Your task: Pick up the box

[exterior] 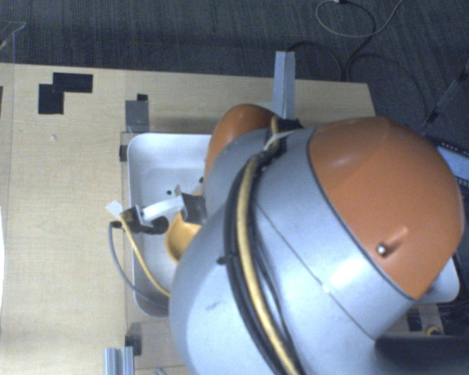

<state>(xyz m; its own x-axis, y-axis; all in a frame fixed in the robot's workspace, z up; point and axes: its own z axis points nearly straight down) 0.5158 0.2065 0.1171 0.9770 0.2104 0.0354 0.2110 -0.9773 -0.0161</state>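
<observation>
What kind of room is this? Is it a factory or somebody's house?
Most likely a robotics lab or workshop, not a house. A big grey and orange robot arm leans over a white bin on a wooden bench, and loose cables lie on a dark carpeted floor.

grey arm point(297, 287), orange caps, black-yellow cables

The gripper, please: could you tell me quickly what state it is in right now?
Gripper: cannot be told; the arm hides it above the white bin.
</observation>
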